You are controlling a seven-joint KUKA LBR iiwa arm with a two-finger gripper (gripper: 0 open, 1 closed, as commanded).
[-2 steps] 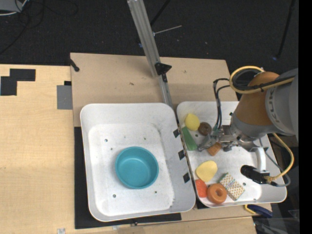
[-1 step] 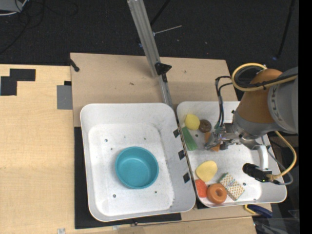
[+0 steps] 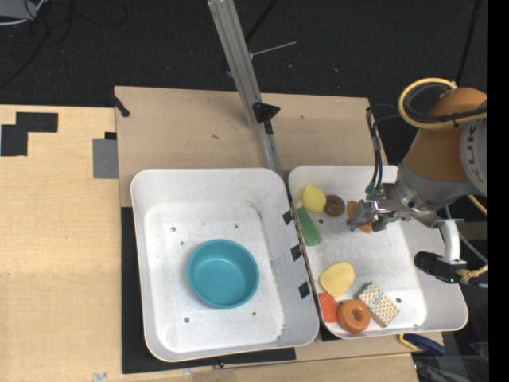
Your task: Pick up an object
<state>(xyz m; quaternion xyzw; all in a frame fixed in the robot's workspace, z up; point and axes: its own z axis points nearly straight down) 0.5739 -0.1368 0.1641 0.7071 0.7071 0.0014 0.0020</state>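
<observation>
The gripper (image 3: 367, 216) sits low over the upper part of the right bin (image 3: 413, 261), at the end of the grey arm (image 3: 445, 150) with its orange band. Its dark metal parts blur together, so whether it is open or closed cannot be told. A small orange-brown thing (image 3: 352, 208) peeks out at its left side, mostly hidden; whether it is gripped is unclear.

Just left of that lies a round brown ball (image 3: 334, 206), touching a smooth yellow lemon-like shape (image 3: 313, 199). Below them a green stick (image 3: 309, 228) rests along the bin's left wall. Lower down sit a rounded yellow lump (image 3: 337, 278), an orange ring like a doughnut (image 3: 354, 316), a red piece (image 3: 328, 305) half covered by the ring, and a flat packet (image 3: 378, 305) with a dotted pattern; no writing on it can be read.

The left bin (image 3: 159, 205) holds a glossy teal bowl (image 3: 223, 273). Both bins rest on the pale wooden bench (image 3: 56, 245).
</observation>
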